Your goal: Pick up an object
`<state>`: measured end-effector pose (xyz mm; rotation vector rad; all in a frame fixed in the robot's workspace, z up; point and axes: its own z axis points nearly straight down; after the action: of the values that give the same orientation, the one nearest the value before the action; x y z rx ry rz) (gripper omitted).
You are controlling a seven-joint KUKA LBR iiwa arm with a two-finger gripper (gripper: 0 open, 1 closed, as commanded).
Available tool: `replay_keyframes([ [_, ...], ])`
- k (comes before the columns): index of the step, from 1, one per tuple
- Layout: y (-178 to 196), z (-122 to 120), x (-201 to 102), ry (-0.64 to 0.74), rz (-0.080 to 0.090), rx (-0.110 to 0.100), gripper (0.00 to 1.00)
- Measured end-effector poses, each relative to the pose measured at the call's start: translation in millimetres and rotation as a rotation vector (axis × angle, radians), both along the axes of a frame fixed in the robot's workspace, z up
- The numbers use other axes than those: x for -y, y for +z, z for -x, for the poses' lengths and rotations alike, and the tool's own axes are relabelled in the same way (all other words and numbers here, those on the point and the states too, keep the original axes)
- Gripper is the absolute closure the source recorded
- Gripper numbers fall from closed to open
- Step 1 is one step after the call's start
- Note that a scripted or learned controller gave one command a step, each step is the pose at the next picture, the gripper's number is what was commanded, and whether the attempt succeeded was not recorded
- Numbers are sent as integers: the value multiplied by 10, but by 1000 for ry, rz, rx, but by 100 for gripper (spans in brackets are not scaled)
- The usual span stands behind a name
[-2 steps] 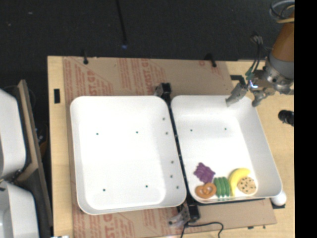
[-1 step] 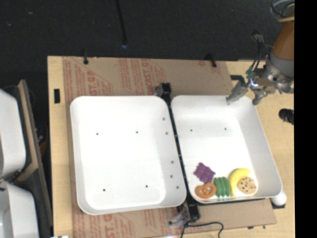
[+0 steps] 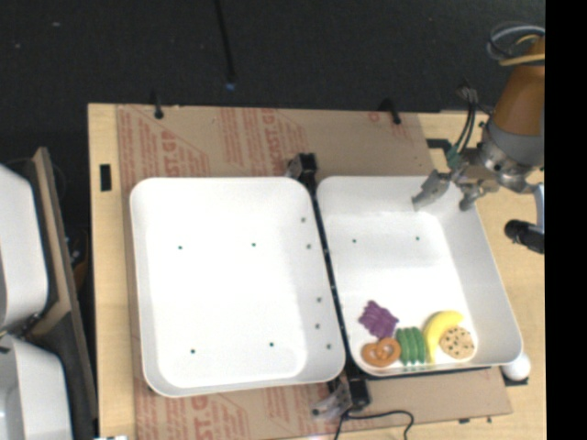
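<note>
**Arm over far edge of right bin, toys bunched at near edge**

Bench (image 3: 229, 126) w/ brown board top, dark floor behind; two white bins side by side. Left bin (image 3: 156, 246) next to right bin (image 3: 477, 255). Gripper (image 3: 446, 193) sits above right bin's far right corner, fingers spread apart, nothing between them. Objs clustered at right bin's near edge, well apart from gripper: purple piece (image 3: 377, 318), orange pretzel (image 3: 380, 352), green piece (image 3: 413, 345), yellow piece (image 3: 444, 322), cookie (image 3: 456, 342) touching the yellow one.
</note>
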<state>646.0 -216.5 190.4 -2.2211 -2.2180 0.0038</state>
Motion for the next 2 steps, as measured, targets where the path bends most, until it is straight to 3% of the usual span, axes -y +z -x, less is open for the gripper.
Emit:
replay_keyframes([
  [2, -920, 30, 40, 1, 0, 0, 0],
])
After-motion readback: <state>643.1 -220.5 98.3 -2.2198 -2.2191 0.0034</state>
